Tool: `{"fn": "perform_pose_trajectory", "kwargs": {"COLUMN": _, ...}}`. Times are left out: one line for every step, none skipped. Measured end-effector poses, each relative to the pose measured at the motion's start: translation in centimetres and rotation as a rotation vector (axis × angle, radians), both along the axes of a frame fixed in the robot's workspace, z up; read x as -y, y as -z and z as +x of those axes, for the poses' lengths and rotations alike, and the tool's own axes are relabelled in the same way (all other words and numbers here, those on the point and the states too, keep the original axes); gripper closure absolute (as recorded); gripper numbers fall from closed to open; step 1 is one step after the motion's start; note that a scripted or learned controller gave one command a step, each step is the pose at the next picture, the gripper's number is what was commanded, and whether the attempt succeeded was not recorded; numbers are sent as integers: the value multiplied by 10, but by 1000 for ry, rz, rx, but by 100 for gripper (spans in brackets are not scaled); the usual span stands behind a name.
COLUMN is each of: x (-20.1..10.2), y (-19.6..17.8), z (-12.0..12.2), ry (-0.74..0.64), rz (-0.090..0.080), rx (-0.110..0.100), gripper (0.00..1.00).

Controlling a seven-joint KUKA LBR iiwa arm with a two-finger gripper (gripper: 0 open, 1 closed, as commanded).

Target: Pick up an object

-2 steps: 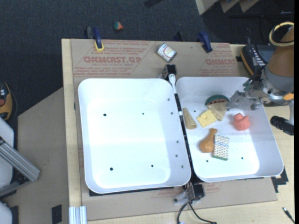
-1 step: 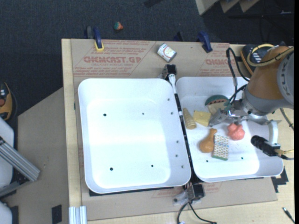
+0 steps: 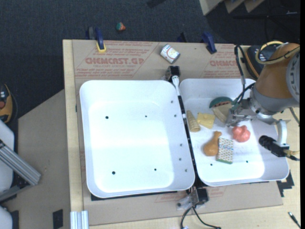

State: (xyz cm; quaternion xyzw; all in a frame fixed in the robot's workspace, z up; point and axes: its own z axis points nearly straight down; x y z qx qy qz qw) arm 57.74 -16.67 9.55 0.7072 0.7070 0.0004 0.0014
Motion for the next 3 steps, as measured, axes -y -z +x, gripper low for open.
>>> {"fn": "perform_pose_trajectory", "kwargs": {"x": 26, "y": 12, "z": -87, "ry": 6, "rz": 3, "rx": -10, "gripper": 100}}
{"fn": "perform_pose_trajectory", "kwargs": {"x": 24, "y": 1, "z": -81, "ry": 1, "rz": 0, "rx": 0, "gripper": 100}}
{"fn": "perform_pose_trajectory", "kwargs": {"x": 24, "y": -9, "z": -81, "ry": 1, "rz": -1, "rx": 2, "gripper": 100}}
